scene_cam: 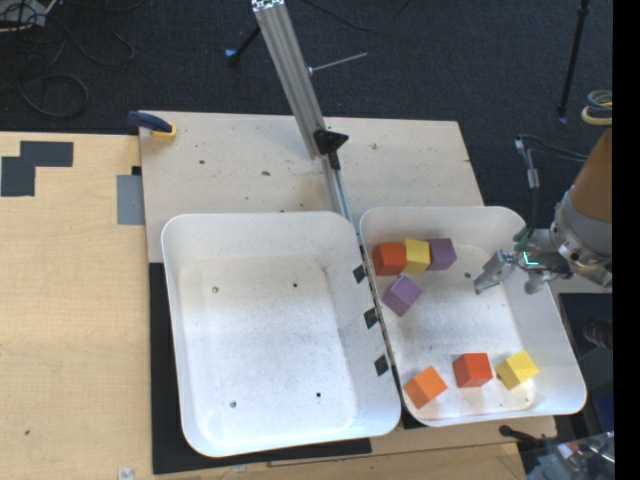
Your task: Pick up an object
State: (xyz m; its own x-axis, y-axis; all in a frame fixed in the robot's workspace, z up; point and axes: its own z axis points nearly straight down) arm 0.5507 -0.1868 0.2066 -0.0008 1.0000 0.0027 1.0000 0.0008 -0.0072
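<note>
The right bin holds several small cubes. A red-orange cube, a yellow cube and a purple cube sit in a row near its far left corner. Just below them lies another purple cube. Along the near side are an orange cube, a red cube and a second yellow cube. My gripper hangs above the bin's right side, to the right of the row. It is open, with nothing between its fingers.
The left bin adjoins the right one, with black clips along the shared wall. A slanted metal rail rises behind the bins. A blue and yellow clamp lies at the bench's far left corner.
</note>
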